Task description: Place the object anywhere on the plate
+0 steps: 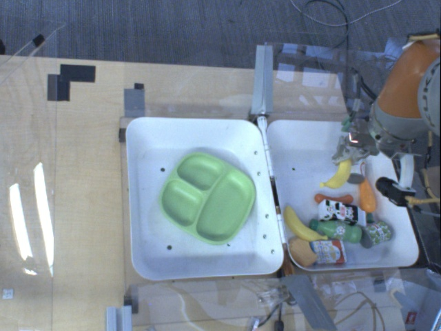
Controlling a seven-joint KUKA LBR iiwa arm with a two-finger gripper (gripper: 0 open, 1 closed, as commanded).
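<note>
A green plate [208, 197] with three compartments is lying in the middle of the left white bin [148, 254], which is filling the centre of the frame. The right white bin [296, 150] is sitting just beside it, and its lower right part is holding a crowd of small things. A small yellow banana [337, 176] is lying near the middle right of that bin, tilted, with the gripper [349, 148] hanging close above its upper end; whether the tool is open, closed or gripping anything cannot be told from here. The grey arm [413, 88] with its orange band is reaching in from the upper right of the frame. Lower down, a larger yellow banana [301, 225] is resting by the bin's left wall, an orange carrot [368, 197] is lying to the right, a green bottle [342, 231] is lying across the pile, and a small carton [329, 252] is sitting near the bottom edge
</note>
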